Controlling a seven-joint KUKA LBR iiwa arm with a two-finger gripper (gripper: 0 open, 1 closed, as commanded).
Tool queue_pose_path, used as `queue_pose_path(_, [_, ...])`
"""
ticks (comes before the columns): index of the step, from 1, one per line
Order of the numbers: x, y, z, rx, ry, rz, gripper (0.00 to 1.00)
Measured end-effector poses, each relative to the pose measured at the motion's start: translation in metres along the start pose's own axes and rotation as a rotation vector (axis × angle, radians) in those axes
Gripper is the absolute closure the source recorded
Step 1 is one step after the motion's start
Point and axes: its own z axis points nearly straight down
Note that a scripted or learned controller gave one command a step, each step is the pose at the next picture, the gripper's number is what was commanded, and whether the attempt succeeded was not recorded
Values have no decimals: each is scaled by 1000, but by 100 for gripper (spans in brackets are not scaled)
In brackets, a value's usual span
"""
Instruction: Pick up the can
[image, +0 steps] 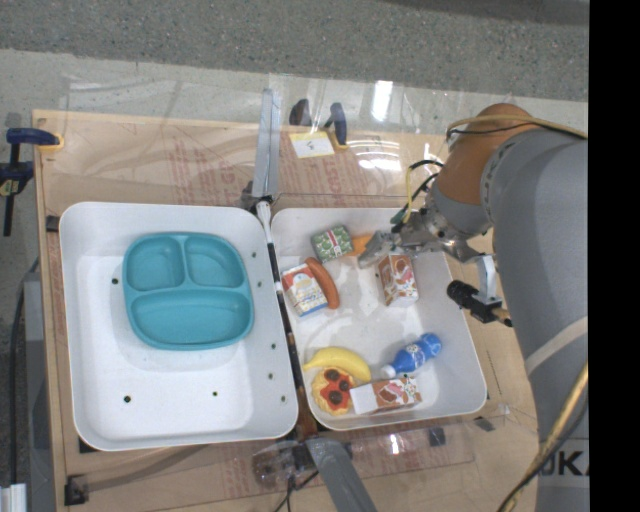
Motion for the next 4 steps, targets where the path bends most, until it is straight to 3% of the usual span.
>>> queue_pose_path(1, [108,2,-17,2,2,49,0])
queue_pose_path(2, [103,-54,1,2,1,202,0])
queue_pose_path(3, [102,-53,-12,0,1,199,100])
queue_pose_path(4, [179,-62,-137,2,3,126,100])
